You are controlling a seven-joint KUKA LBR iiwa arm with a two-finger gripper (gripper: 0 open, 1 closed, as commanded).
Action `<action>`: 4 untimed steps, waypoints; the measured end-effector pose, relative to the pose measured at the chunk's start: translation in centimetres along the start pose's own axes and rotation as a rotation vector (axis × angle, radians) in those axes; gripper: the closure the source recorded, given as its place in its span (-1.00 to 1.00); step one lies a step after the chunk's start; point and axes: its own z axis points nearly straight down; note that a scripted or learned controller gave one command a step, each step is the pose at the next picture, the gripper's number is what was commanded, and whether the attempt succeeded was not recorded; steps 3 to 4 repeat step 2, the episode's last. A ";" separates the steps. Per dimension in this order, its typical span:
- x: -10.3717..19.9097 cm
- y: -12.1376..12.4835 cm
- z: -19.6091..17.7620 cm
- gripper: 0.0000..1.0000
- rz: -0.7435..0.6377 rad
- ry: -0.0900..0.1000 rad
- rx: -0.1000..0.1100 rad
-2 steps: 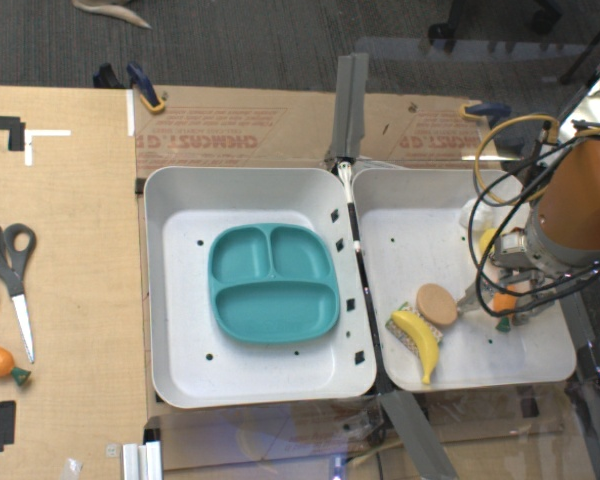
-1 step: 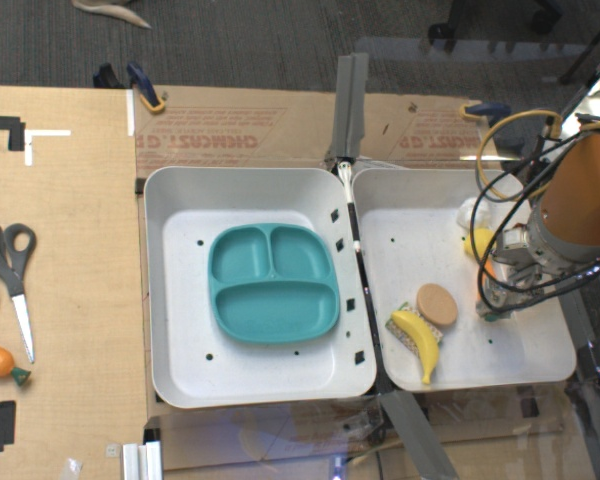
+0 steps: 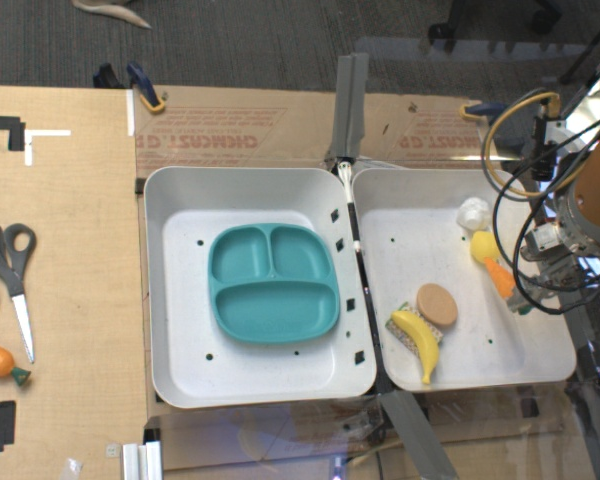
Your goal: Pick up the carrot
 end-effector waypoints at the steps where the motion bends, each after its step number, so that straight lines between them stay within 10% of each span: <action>1: 0.0 0.0 0.0 -1.00 0.000 0.000 0.000; 2: 0.2 -5.3 7.6 -1.00 -0.101 -0.002 0.000; 4: 0.2 -5.3 7.6 -1.00 -0.101 -0.002 0.000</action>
